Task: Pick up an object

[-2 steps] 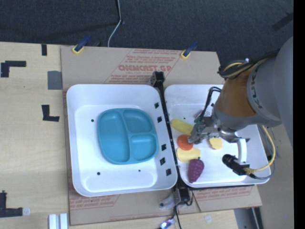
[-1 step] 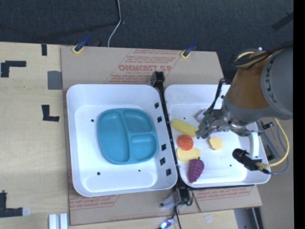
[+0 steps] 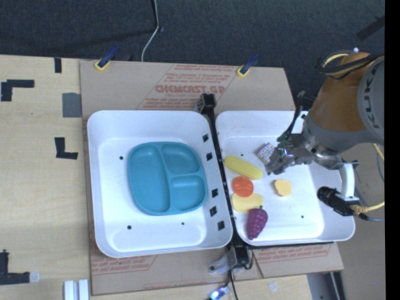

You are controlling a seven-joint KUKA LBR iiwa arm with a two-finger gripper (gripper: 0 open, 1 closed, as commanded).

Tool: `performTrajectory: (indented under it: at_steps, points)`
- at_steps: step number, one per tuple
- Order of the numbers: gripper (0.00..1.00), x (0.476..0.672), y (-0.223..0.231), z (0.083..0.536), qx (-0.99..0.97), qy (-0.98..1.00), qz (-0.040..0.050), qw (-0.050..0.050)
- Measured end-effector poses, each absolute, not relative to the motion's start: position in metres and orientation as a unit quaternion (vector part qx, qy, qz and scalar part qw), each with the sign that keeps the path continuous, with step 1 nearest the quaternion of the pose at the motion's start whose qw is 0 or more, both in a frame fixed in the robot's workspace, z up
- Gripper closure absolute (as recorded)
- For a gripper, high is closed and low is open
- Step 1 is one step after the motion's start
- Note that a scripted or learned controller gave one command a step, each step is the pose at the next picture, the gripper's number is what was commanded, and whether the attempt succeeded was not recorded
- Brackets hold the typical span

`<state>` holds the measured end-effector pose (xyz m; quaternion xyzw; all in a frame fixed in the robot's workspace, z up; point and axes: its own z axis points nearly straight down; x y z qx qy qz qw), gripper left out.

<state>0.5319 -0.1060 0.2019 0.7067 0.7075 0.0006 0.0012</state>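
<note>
The right bin (image 3: 312,230) holds several toy foods: a yellow corn cob (image 3: 242,166), an orange-red round piece (image 3: 243,185), a yellow block (image 3: 247,200), a purple grape bunch (image 3: 256,222), a small yellow-orange piece (image 3: 283,187) and a small grey-white packet (image 3: 265,150). My gripper (image 3: 277,162) hangs low over the right bin, between the packet and the yellow-orange piece, just right of the corn cob. Nothing is visible between its fingers.
The left bin (image 3: 106,136) carries a blue divided plate (image 3: 167,177). Black clips run along the divider (image 3: 214,161) between the bins. Both bins rest on a cardboard sheet (image 3: 187,86) on the wooden bench. My arm's orange and grey body (image 3: 344,111) covers the right bin's far right corner.
</note>
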Motion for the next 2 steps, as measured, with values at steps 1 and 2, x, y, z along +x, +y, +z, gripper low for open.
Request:
performTrajectory:
  at_steps: [1, 2]
  points:
    - [1.0, 0.533, -0.106, 0.226, 0.707, 0.708, 0.0002, 0.001]
    - [1.0, 0.547, -0.054, 0.215, 0.705, 0.709, -0.0004, -0.002]
